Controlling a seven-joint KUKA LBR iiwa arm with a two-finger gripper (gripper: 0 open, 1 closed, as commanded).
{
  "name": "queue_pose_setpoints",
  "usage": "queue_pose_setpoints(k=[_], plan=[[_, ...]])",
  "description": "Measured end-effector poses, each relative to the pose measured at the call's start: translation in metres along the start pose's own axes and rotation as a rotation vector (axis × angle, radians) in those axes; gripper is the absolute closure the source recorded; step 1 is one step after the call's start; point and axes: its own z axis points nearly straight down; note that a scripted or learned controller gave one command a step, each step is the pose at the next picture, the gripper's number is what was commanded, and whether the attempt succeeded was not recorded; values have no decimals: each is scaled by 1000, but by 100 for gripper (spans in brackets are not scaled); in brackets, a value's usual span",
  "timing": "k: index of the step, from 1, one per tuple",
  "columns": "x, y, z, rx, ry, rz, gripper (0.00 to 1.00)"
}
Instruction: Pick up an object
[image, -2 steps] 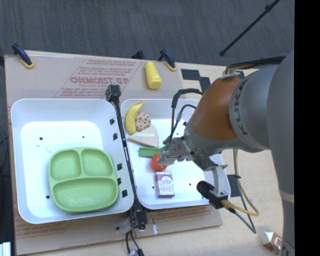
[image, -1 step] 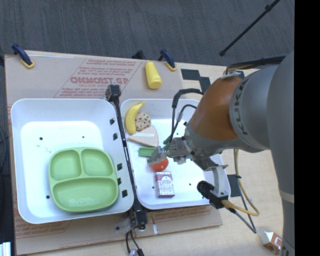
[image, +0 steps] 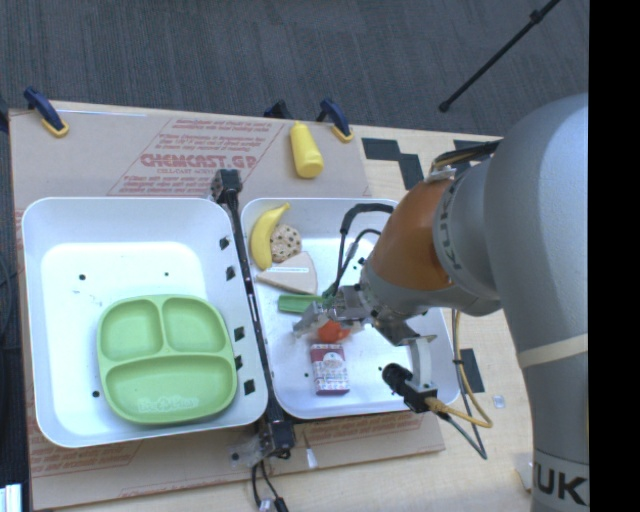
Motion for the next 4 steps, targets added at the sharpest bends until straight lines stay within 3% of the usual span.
queue_pose_setpoints(k=[1,2,4], plan=[[1,1,-11,0,1,-4,100],[65,-45,-101,-2,1,-2,100],[65,-42,-122,-4,1,-11,100]])
